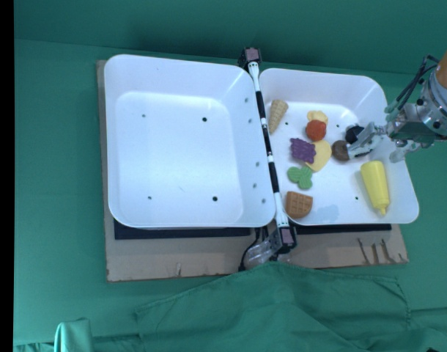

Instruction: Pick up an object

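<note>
End effector (364, 139): low inside the right bin (355, 86), reaching in from the right; whether it is spread or pressed together I cannot tell. Nearest items: dark object (353, 132) right at its tip, brown piece (340, 150) just beside. Nothing seen gripped.

Step, by my reckoning: closing in for a grasp, pick not yet made.

Further out: yellow bottle (375, 186), red piece (316, 130), purple grapes (302, 150), green piece (300, 177), waffle (299, 204), cone (277, 115).

Left bin (128, 79) alongside.

Next move calls for centring on one piece, closing, then lifting straight.
</note>
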`<state>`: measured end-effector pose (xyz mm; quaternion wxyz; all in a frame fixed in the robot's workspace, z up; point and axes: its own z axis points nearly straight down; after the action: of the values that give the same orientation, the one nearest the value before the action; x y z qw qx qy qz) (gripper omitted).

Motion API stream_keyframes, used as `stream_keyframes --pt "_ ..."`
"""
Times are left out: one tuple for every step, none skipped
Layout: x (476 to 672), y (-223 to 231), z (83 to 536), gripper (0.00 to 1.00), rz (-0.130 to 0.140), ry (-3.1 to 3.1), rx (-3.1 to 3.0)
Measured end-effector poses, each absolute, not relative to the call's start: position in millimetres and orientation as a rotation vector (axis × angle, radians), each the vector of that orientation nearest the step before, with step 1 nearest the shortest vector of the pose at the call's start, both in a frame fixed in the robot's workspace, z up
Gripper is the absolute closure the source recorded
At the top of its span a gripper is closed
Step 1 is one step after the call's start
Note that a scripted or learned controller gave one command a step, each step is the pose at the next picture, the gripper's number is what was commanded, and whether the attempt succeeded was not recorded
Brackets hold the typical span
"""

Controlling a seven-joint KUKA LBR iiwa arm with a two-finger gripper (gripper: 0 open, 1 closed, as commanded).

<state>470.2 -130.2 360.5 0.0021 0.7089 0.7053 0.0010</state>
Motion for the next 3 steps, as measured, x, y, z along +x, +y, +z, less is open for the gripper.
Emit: stream_keyframes --pt "466.9 -90.2 283.9 0.0 -0.003 2.223 2.225" --pt "524.7 -102.5 198.2 0.0 -0.004 2.218 2.226" --pt "516.0 -135.5 186.4 0.0 0.021 2.207 2.217"
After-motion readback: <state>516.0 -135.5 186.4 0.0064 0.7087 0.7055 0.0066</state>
